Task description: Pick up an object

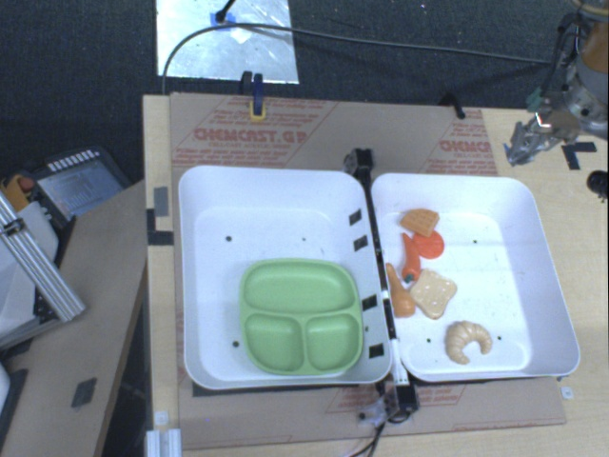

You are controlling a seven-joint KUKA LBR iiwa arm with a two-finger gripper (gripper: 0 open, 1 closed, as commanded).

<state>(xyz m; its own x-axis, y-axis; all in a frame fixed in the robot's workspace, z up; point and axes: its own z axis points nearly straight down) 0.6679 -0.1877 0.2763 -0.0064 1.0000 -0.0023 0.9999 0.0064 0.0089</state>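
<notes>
The right bin [533, 217] holds several toy foods along its left side: a waffle-like orange biscuit [420, 222], a red-orange piece [422, 248], a slice of toast [434, 293], an orange carrot-like piece [400, 293] against the left wall, and a croissant [468, 339] near the front. My gripper [525, 146] hangs at the far right, above the bench beyond the right bin's back right corner, well away from the food. Nothing shows between its fingertips.
The left bin [205, 208] holds a green three-compartment plate [300, 314] near its front. A black divider strip [371, 255] runs between the bins. Cables and a shiny metal sheet [226, 27] lie behind the bench; grey equipment sits at the left.
</notes>
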